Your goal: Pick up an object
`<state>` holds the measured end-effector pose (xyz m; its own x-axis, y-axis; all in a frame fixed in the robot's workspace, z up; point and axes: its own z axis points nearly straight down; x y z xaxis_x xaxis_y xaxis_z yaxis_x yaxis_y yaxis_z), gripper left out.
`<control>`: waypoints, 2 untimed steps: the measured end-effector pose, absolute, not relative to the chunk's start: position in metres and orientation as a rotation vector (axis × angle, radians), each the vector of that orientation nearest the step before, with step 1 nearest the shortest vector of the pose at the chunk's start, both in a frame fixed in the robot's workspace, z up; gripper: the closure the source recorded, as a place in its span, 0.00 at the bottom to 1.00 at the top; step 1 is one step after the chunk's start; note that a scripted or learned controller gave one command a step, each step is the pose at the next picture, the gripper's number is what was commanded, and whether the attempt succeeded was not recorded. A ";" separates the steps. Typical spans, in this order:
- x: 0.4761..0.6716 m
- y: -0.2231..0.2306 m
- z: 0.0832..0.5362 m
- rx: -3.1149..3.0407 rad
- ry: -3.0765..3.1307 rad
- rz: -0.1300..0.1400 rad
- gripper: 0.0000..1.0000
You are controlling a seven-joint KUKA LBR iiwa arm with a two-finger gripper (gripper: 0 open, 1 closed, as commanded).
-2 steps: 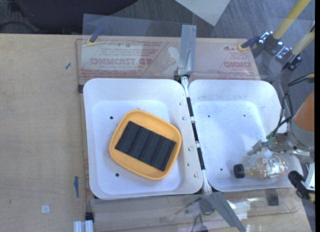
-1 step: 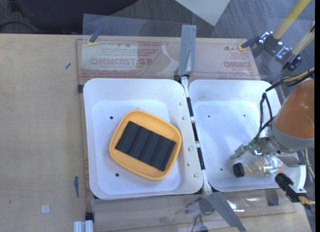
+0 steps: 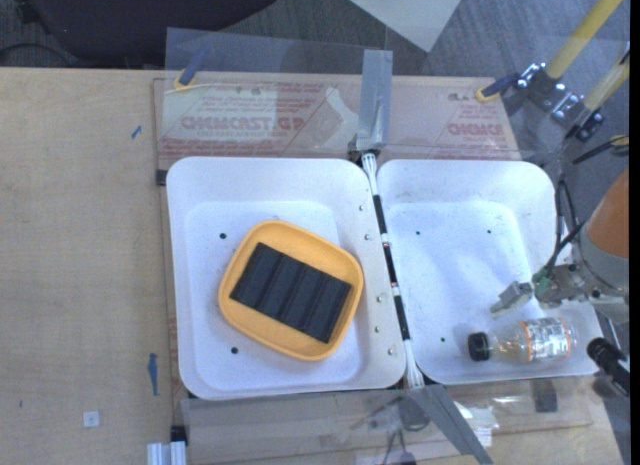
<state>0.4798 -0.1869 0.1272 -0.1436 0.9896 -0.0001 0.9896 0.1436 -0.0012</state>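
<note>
A small clear bottle (image 3: 532,340) with a black cap lies on its side near the front right corner of the right bin (image 3: 450,253). In the left bin (image 3: 200,203) rests a yellow tray (image 3: 240,263) that carries a ribbed black block (image 3: 292,291). My gripper (image 3: 555,325) reaches in from the right edge and hangs just above the bottle. One grey finger (image 3: 510,296) shows to the bottle's upper left and a dark finger (image 3: 605,355) to its right. The fingers stand spread, and the bottle still rests on the bin floor.
A divider rim (image 3: 388,273) with cables runs between the two bins. Taped cardboard (image 3: 330,118) lies behind them, and clamps and yellow rods (image 3: 580,33) stand at the back right. Wooden bench (image 3: 70,253) lies to the left.
</note>
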 end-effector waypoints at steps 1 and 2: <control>0.482 -0.201 0.088 -1.873 -2.523 -0.007 0.00; 0.484 -0.128 0.089 -1.597 -2.719 -0.006 0.00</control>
<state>0.4840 -0.1280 0.0889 -0.4868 0.8735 -0.0079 0.8734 0.4869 0.0091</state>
